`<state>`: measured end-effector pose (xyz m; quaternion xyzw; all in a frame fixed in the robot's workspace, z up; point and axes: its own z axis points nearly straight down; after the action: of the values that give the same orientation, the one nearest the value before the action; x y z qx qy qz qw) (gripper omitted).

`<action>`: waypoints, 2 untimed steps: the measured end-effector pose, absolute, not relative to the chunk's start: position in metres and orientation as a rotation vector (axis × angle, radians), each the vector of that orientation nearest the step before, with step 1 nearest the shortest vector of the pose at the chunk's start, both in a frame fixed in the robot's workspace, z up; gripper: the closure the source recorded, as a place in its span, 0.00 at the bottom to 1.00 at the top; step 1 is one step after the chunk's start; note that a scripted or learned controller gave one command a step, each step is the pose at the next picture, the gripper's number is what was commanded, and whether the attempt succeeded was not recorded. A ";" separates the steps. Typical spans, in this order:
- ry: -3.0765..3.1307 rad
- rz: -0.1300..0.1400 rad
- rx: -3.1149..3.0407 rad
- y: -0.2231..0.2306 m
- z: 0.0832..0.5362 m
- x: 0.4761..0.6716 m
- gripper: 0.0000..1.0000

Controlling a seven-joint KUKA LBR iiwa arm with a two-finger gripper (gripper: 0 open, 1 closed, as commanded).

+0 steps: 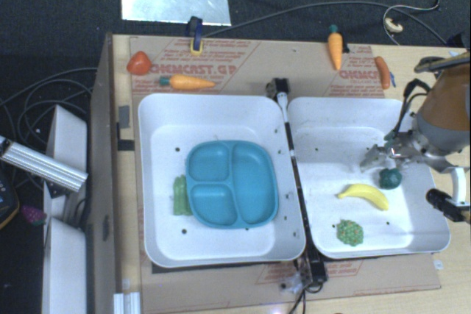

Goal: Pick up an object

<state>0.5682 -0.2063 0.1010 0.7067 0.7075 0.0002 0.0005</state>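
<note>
Dark carpet surrounds the bench (221, 70), which carries two white bins side by side. We take the right bin (331, 121) as our landmark. To its left, the left bin (158, 158) holds a blue divided plate (232, 182) with a green piece (180, 196) touching the plate's left edge. Inside the right bin we note a banana (363, 195) near the middle, a green leafy lump (350, 232) toward its near wall, and a dark teal object (390, 177) toward its right side. The gripper (384, 157) sits low just above that teal object; we cannot tell how its jaws stand. Beyond the bin's far wall lie two carrots (335, 48) (382, 71); farther left, another carrot (188, 82) and a red piece (139, 63).
</note>
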 end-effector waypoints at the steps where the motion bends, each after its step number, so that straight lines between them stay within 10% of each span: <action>1: 2.222 0.001 2.220 -0.206 0.084 0.549 0.00; 2: 2.219 0.005 2.215 -0.207 0.096 0.551 1.00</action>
<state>0.5511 -0.2070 0.0963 0.7064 0.7078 0.0017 0.0031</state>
